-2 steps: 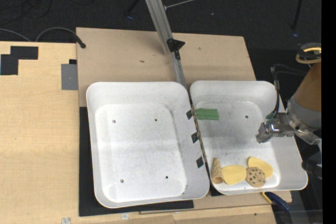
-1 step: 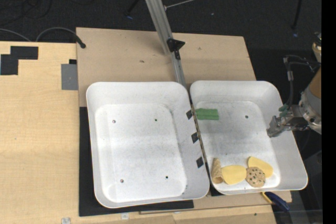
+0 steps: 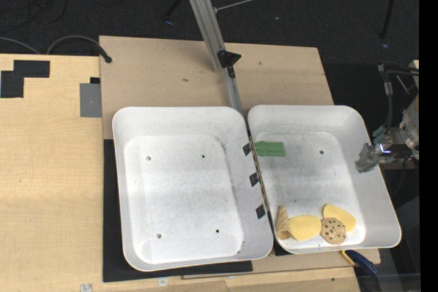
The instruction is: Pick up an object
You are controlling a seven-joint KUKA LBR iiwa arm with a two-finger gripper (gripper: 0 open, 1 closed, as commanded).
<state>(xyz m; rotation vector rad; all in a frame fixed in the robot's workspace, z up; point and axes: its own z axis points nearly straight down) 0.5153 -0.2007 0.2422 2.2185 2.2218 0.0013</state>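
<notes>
The grey metal gripper (image 3: 375,155) hangs over the right edge of the right shallow white plastic bin (image 3: 356,121), and I cannot tell what it grips. That bin and the left white bin (image 3: 130,130) sit on a light wooden bench (image 3: 164,72) above a dark floor. Inside the right bin lie a flat green block (image 3: 269,149) near its left wall and, in the front corner, two smooth yellow lumps (image 3: 304,227), a tan ridged piece (image 3: 282,222) and a round brown spotted cookie (image 3: 333,231).

Two shallow white bins sit side by side on the table (image 3: 287,72). The left bin (image 3: 179,188) lies beside the right bin (image 3: 321,174), which holds a green block (image 3: 269,149) near its left wall. At its near edge lie a tan piece (image 3: 282,223), two yellow pieces (image 3: 304,227) (image 3: 340,216) and a brown speckled cookie (image 3: 333,231). The pincer (image 3: 369,157) hangs at the right bin's right rim, nothing visibly in it.
</notes>
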